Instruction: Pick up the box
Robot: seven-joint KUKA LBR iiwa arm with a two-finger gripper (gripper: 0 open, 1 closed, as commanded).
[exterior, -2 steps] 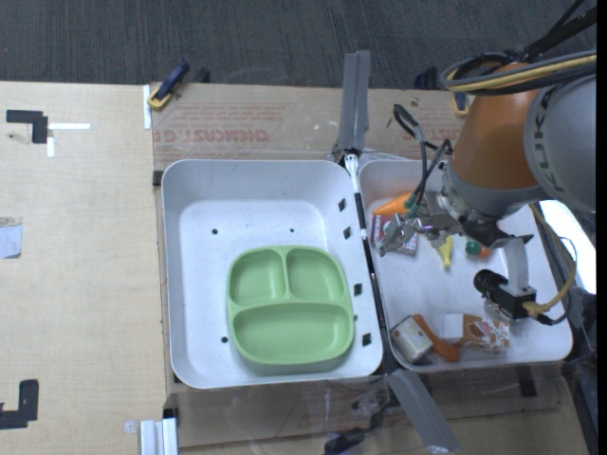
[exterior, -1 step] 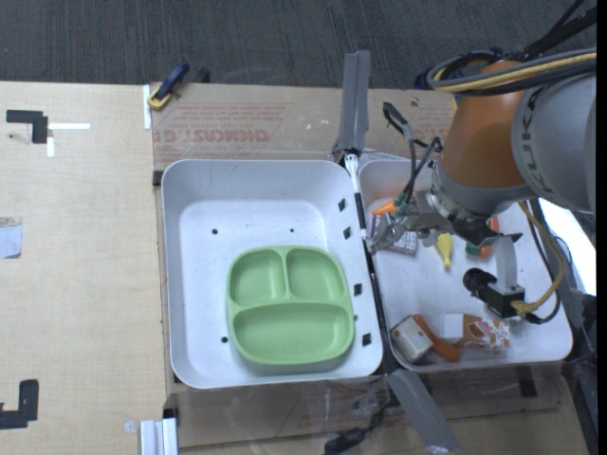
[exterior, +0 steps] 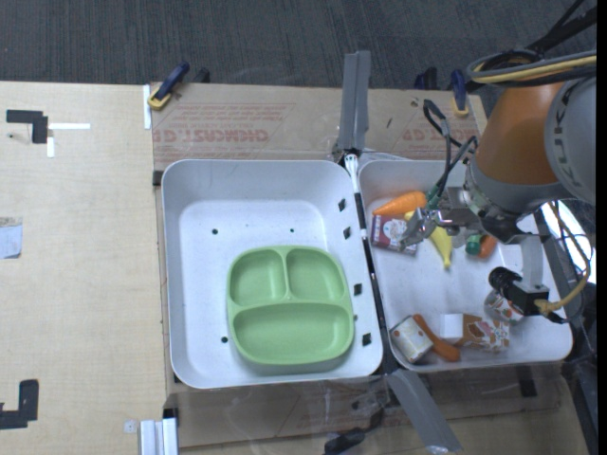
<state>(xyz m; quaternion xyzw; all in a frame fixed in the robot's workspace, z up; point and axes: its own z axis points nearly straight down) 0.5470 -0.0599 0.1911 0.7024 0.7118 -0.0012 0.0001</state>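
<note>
Pincer [exterior: 417, 232] state unclear; centre over box [exterior: 390, 232] just below carrot [exterior: 402, 203], avoid banana [exterior: 442, 243], then close.

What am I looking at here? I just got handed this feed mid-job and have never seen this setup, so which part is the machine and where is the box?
This is a single camera fixed above a bench, looking down at a slant. The grey bulk with the orange band on the right is a robot arm reaching in. Its pincer hangs low over the right bin, close to a small red and white box; I cannot tell whether it grips it. That bin also holds a carrot, a yellow banana-like piece, a small green item, a second small box near the front with an orange stick across it, and a patterned packet. The left bin holds a green divided plate.
</note>
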